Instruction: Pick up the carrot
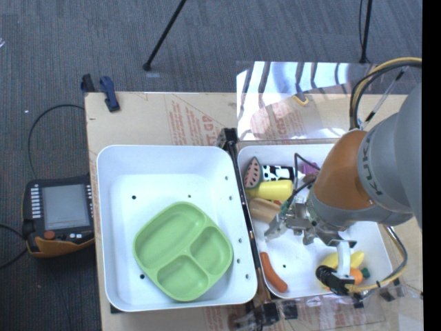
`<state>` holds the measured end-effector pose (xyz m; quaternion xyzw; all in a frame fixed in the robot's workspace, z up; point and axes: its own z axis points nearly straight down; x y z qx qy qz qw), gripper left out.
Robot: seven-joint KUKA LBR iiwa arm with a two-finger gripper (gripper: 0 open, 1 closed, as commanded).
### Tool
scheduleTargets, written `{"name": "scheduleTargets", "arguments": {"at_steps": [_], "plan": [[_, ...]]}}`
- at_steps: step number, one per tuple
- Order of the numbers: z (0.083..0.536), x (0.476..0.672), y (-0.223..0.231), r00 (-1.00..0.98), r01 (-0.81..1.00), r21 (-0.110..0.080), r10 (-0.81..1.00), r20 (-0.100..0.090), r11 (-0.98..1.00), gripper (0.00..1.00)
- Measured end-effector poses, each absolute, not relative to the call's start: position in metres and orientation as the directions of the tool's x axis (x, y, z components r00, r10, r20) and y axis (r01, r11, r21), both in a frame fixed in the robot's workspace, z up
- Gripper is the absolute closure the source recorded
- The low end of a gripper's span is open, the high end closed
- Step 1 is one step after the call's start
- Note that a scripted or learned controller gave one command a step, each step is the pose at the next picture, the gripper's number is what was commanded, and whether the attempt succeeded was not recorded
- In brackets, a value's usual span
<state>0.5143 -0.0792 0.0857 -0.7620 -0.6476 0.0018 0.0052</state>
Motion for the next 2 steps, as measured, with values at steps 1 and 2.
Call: {"name": "scheduleTargets", "arguments": {"at_steps": [1, 2], "plan": [[0.229, 0.506, -0.135, 0.027, 1.0, 0.006, 1.0, -0.001, -0.027, 0.0], [0.157, 0.474, -0.156, -0.372, 0.928, -0.006, 0.928, 0.007, 0.372, 0.0]]}}
